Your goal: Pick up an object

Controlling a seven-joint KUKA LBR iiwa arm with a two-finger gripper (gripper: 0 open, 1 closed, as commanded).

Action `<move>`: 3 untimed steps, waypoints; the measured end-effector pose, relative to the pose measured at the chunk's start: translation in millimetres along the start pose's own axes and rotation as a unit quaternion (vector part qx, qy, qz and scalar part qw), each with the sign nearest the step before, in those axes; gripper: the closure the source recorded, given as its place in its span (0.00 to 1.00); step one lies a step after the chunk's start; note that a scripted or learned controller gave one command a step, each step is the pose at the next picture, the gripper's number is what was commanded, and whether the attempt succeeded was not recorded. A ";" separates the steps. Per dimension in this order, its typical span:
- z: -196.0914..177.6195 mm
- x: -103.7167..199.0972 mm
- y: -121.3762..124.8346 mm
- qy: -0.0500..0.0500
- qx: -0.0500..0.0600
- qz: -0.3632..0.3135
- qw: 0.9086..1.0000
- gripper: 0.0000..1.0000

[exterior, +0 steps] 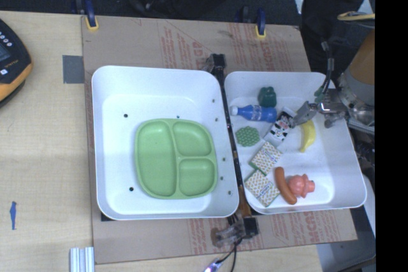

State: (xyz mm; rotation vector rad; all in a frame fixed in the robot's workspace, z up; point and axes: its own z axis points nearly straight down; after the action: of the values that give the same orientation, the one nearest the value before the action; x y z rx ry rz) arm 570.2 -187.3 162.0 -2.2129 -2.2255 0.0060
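From my console I see the claw (306, 113) hovering over the right bin (349, 200), fingers spread with nothing between them. It hangs just beside the banana (308, 136) and the small black-and-white toy (279, 127). The blue bottle (255, 113), green pepper (267, 97) and pink pig (299, 186) lie untouched around it. The left bin (108, 137) holds a green divided plate (175, 158). I judge the pick not yet made: descent, closing and lift remain.

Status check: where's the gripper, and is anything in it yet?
Gripper low over right white bin, fingers apart, nothing between them. Small yellow banana just below it. Black-and-white toy close alongside.
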 end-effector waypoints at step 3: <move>39.9 -22.2 34.0 -0.001 -0.010 -0.001 1.000 0.00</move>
State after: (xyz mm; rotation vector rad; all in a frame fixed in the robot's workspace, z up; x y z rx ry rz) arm 604.2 -209.3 122.0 -2.2213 -2.2393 -0.0138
